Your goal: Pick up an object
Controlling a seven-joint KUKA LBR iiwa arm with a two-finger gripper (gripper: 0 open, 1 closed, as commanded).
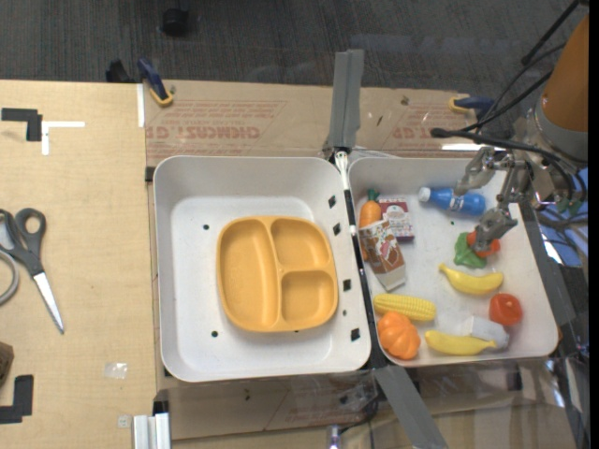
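**Gripper low over right bin, fingers apart**

Arm comes in from upper right of frame, orange band at the edge. The metal two-finger gripper [485, 204] hangs over the upper-right part of the right white bin [543, 344]. Fingers are spread: one tip sits at the blue-and-white plastic bottle [453, 198], the other is down by the small red-and-green toy vegetable [477, 248]. Nothing visibly clamped btwn them; can't tell if either tip actually touches.

Rest of right bin, all loose:
- orange toy carrot [371, 212] and small pink-red carton [398, 221] at upper left of the bin, beside each other
- printed snack packet [383, 249] just below them, tilted
- yellow toy corn cob [404, 305] mid-left
- orange toy pumpkin [399, 336] lower left
- yellow toy banana [472, 280] centre-right, just under the red-and-green veg
- second yellow banana-like piece [457, 343] along the bottom edge
- red toy tomato [504, 310] at right, near a clear wrapper-like bit I can't make out

Left white bin [178, 251] holds a yellow three-compartment plastic plate [277, 273], roughly centred. Grey-handled scissors [36, 260] lie on the bench at far left of frame.
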